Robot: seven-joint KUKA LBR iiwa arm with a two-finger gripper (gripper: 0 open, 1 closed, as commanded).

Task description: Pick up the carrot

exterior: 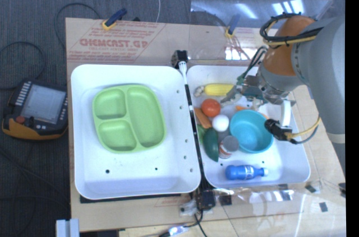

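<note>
The carrot (pixel 201 117) is a small orange piece lying against the left wall of the right bin (pixel 291 166). It is tucked between a red tomato (pixel 211 107) above it and a dark green vegetable (pixel 211 144) below it, and partly covered by them. My gripper (pixel 241 94) hangs low over the upper middle of the right bin, just right of a yellow banana-like piece (pixel 219 89) and above the blue bowl (pixel 251 130). It is about a hand's width to the right of the carrot, with nothing seen in its hold.
The right bin is crowded: a white ball (pixel 220 122), a grey can (pixel 229 145) and a blue bottle (pixel 244 172) lie around the bowl. The left bin (pixel 84 168) holds a green divided plate (pixel 129 117). A pendant (pixel 35 110) lies off the bench at left.
</note>
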